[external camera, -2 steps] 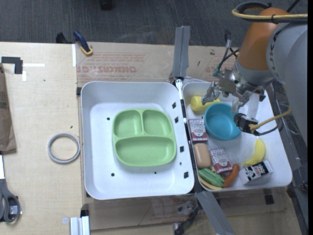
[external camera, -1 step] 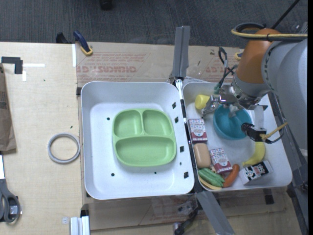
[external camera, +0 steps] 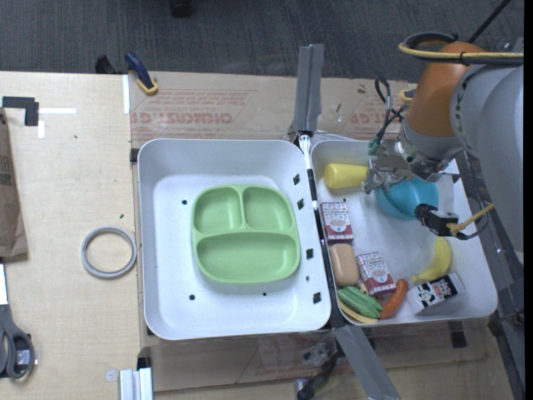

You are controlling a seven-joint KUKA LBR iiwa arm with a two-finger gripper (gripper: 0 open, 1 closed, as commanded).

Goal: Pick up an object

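Gripper [external camera: 376,172] is hovering upper right between yellow plastic cylinder [external camera: 344,175] and teal rounded object [external camera: 408,198]; I'm unable to judge its opening.

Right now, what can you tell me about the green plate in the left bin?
The green plate is a pale green, rounded-square tray that looks like smooth plastic. Raised ridges split it into three sections: two small ones at the far side and one wide one at the near side. All three hold nothing. It lies flat, right way up, near the middle of the left bin, touching only the bin's floor, well away from the gripper over the right bin.
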